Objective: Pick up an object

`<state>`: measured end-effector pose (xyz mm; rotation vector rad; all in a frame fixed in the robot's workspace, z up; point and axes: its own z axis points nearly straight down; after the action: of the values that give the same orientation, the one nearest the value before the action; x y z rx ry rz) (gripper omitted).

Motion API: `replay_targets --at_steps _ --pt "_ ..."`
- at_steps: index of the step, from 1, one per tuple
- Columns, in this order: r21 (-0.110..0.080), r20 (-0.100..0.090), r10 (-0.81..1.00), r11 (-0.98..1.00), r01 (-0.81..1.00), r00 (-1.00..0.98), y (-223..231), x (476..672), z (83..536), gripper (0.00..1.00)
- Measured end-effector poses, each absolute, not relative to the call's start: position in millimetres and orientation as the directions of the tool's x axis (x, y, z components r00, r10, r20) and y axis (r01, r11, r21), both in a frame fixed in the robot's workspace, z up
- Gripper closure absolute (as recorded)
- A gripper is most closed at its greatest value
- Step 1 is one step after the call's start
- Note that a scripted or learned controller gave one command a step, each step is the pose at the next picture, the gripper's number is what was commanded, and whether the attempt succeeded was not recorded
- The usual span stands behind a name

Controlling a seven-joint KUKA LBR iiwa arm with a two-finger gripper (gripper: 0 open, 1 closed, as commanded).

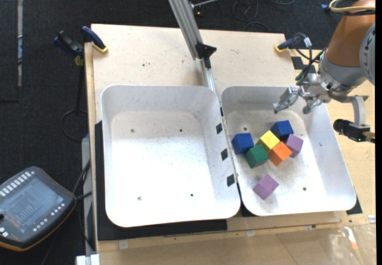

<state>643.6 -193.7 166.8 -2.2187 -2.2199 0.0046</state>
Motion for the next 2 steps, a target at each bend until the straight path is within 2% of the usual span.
replay_targets --at_steps 1,2 --pt "-0.004 0.0 1.0 0.004 1.0 -0.004 -190 651.1 119 0.0" --pt "0.003 -0.002 1.0 0.005 1.0 -0.005 -191 652.9 133 1.0"
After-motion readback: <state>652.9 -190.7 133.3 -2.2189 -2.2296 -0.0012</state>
